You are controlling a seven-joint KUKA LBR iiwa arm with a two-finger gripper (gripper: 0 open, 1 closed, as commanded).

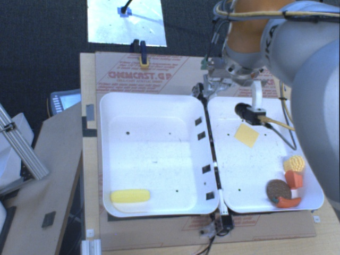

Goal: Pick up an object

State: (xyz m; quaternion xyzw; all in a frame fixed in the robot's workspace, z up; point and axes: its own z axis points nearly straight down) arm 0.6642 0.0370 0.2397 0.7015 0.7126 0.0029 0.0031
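My gripper hangs over the far rim between the two bins. I cannot tell its state. A yellow slice lies in the right bin.

You have two white bins: the left bin holds one yellow piece; the right bin holds one yellow square, one brown disc, one corn cob and two orange pieces.

Arm: cut off by the top and right edges. Right bin: right rim hidden behind arm. Gripper: finger state too small to tell.
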